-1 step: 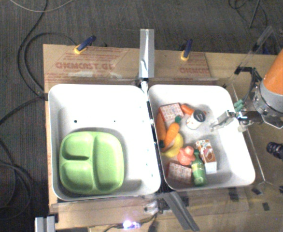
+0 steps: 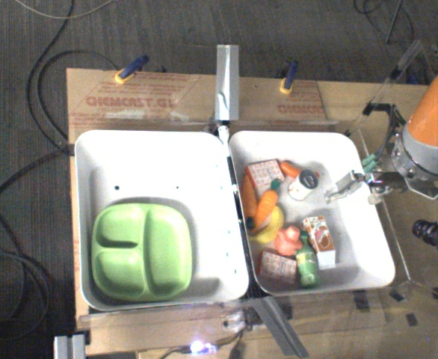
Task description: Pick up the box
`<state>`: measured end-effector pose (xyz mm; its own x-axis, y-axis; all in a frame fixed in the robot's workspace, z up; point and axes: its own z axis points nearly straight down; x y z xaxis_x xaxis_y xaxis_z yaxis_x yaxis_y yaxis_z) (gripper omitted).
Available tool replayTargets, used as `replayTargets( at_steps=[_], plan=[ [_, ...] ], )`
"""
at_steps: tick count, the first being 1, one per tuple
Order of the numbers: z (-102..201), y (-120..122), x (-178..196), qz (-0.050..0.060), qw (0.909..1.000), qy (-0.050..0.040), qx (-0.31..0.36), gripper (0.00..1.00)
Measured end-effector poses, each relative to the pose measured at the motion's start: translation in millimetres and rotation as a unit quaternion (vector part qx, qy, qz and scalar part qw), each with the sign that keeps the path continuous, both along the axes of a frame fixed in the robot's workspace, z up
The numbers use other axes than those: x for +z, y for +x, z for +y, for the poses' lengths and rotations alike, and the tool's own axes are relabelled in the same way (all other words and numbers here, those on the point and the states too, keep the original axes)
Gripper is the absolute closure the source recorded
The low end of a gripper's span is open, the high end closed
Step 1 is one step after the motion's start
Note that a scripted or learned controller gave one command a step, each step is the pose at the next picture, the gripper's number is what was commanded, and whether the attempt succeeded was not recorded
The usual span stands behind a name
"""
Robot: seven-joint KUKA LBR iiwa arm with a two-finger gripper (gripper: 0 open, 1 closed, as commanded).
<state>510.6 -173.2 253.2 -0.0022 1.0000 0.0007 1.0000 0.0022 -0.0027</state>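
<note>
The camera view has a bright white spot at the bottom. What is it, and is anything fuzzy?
In the camera view, a small light glares at the bench's front edge, blown out white. The green plate casts a soft shadow in the left bin. The toys in the right bin look a bit blurry, and the gripper too.

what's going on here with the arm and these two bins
A grey robot arm with an orange band reaches in from the right, and its gripper hovers over the right side of the right bin. It is meant to pick up a box but holds nothing yet. That bin has a pile of toy food, including a carrot, a banana and small boxes such as the one near the front. The left bin holds a green divided plate.
</note>
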Motion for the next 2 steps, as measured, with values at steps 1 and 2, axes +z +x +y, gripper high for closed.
replayTargets(
  at_steps=[1,2],
  plan=[
    [39,80,-162,-0.008,0.9972,-0.0033,0.074,0.00],
    [57,140,-164,-0.003,0.9985,-0.0036,-0.055,0.00]
  ],
)
